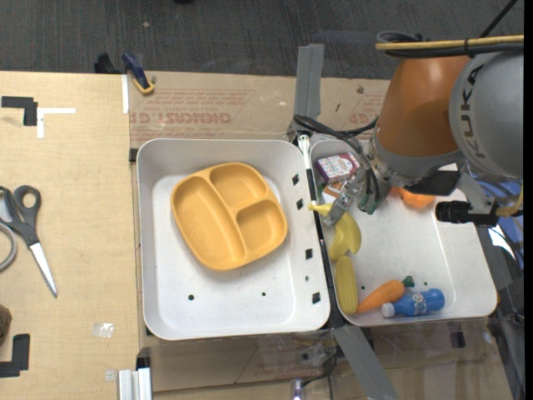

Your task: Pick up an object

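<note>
Gripper (348,200), centre right of frame, low over the right bin (454,257) by its left wall; whether it is open, or has hold of anything, cannot be told. Crowded beneath: glossy yellow toy duck (345,235), ribbed corn cob (345,284), tapered carrot (381,293), blue bottle (416,303). Smooth, rounded plastic may slip; the wall may block a finger. Left bin (154,248): sectioned yellow plate (229,215).

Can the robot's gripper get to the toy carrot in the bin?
Probably yes. The carrot lies uncovered in the right bin, just touching the blue bottle, and the gripper hangs over that same bin.
</note>
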Controlling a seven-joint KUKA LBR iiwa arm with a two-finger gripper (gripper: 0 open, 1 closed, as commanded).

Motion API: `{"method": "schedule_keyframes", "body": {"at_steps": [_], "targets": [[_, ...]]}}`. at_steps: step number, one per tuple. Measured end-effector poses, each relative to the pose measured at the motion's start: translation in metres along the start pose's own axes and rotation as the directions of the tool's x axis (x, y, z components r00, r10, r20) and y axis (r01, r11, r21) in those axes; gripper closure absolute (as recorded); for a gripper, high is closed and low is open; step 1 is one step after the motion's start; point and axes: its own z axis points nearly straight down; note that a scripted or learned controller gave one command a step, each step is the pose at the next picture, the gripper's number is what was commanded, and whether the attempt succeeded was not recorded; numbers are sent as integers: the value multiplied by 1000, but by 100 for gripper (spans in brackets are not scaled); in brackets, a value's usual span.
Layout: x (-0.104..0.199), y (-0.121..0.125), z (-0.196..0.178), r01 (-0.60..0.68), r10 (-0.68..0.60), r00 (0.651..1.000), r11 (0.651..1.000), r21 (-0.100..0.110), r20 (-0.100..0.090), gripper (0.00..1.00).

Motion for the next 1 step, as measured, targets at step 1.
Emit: {"method": "schedule_keyframes", "body": {"at_steps": [1], "targets": [[-2, 67, -48, 85, -85, 996, 996, -1, 3, 100]]}}
